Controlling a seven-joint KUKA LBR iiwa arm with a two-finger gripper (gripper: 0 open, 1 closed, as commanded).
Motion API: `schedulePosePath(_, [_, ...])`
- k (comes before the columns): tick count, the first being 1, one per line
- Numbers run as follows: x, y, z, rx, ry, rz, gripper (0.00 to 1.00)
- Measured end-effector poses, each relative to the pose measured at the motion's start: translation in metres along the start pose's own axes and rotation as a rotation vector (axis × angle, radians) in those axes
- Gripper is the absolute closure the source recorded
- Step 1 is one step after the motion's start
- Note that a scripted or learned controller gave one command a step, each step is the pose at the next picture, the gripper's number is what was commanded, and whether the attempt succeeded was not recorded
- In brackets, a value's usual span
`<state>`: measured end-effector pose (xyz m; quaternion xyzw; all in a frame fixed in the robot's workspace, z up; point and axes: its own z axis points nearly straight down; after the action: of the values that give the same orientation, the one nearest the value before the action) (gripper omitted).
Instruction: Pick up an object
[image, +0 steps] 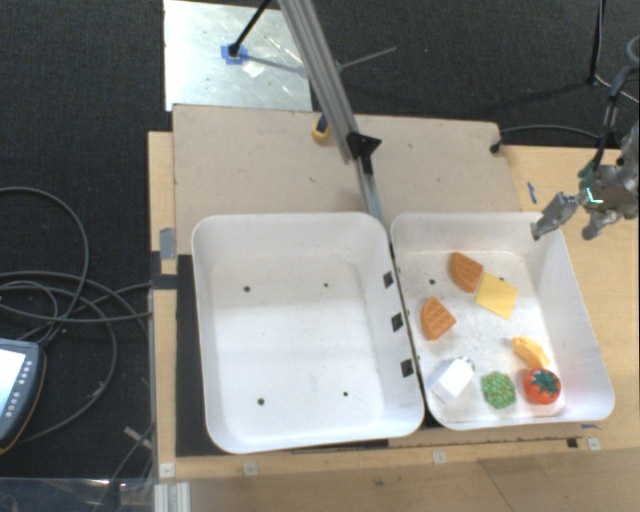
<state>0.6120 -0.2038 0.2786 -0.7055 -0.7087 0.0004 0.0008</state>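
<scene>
My gripper (572, 221) hangs open above the far right corner of the right bin (580, 300), with nothing between its two spread fingers. Inside that bin lie several toy foods: an orange bread piece (465, 271), a yellow cheese slice (497, 296), an orange waffle wedge (436, 318), a small orange-yellow piece (529, 351), a red tomato (542, 386), a green broccoli (497, 389) and a white block (453, 379). All of them rest apart from the gripper, to its lower left.
The left bin (215, 300) stands beside the right one, sharing a middle wall. A slanted grey pole (330, 85) crosses the back board. Cables and a tablet (15, 385) lie off the bench at the left.
</scene>
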Motion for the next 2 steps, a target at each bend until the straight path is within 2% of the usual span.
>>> schedulePosePath(1, [0.0, 0.001, -0.002, -0.003, -0.002, -0.002, 0.0])
schedulePosePath(2, [-0.005, -0.004, 0.042, 0.001, -0.001, 0.003, 0.0])
